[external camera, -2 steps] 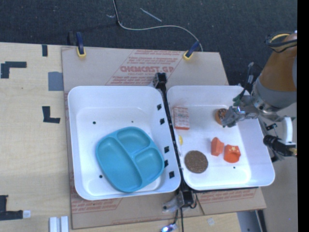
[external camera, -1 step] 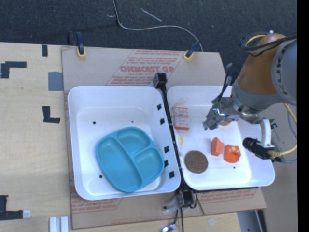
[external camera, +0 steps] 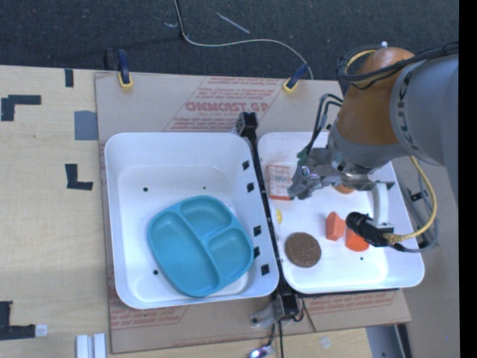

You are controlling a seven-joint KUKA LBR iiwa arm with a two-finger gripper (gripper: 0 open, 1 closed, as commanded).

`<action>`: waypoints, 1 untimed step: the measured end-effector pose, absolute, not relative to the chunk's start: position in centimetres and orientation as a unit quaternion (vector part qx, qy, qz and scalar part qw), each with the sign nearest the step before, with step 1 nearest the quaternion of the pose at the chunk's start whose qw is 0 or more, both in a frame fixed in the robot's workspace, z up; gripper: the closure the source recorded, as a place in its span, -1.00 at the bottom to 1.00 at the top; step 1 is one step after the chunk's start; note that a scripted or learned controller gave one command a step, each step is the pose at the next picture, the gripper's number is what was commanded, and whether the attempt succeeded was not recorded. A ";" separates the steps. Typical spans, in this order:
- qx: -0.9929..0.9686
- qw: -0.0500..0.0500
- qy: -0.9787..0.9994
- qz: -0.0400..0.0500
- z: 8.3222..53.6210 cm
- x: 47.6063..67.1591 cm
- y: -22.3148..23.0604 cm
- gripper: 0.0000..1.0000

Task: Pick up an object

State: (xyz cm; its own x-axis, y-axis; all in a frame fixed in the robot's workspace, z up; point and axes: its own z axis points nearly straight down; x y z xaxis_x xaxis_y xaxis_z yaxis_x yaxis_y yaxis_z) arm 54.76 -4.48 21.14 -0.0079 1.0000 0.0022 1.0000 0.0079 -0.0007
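The cardboard sheet (external camera: 223, 107) under the bins carries red print reading roughly "CHEMCAST GP", seen slanted; smaller red lines beside it are too blurred to read.

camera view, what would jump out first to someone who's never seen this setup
The blue divided tray in the left bin draws the eye first. Next comes the grey and orange arm reaching in over the right bin, its hand low near a red-and-white packet. A brown disc and an orange block lie nearby.
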 end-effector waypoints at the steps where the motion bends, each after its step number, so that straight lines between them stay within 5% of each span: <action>1: -0.705 0.002 -0.709 0.001 20.7 53.1 0.3 1.00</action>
